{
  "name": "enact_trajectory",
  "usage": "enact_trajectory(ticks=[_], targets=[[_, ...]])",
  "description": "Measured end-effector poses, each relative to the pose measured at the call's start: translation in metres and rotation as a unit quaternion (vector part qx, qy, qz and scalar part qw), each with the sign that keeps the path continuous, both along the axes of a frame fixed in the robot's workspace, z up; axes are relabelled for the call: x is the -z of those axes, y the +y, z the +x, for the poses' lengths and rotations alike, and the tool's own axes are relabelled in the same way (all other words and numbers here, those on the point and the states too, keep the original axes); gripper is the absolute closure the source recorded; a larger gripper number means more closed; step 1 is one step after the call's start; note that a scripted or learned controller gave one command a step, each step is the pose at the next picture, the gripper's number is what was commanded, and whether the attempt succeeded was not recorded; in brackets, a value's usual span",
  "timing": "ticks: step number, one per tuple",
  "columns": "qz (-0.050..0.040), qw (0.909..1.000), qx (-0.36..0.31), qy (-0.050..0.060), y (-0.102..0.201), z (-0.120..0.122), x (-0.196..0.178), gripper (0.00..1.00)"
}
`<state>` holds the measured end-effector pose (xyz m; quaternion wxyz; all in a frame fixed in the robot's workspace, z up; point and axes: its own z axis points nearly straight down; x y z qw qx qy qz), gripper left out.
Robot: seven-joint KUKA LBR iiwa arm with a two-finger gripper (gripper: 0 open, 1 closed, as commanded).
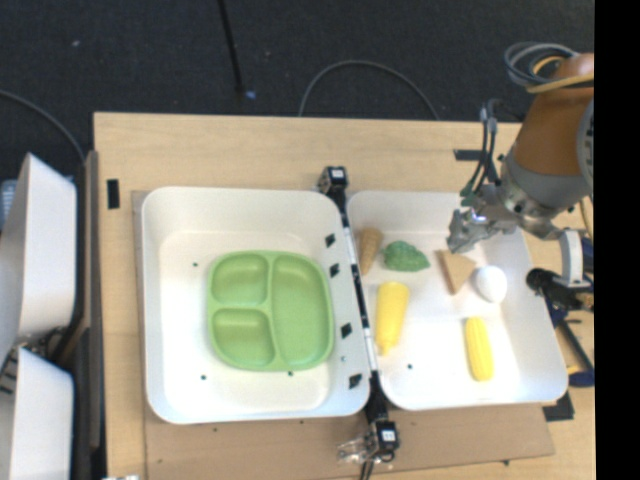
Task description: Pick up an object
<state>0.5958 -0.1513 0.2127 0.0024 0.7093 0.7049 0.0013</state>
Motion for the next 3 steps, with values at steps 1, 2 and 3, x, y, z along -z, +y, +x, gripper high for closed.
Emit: enact_trajectory(ticks=[1,2,3], targets=[[-0.0003,1.0000,-0.005,-0.001,-0.001,0.001,-0.051,1.00],[0.0006,1.0000,-0.006,0.002,0.044,0.000,-0.041,1.00],[0.0013,1.0000,-0.006,0.002,0.094,-0.012,-0.048,1.00]])
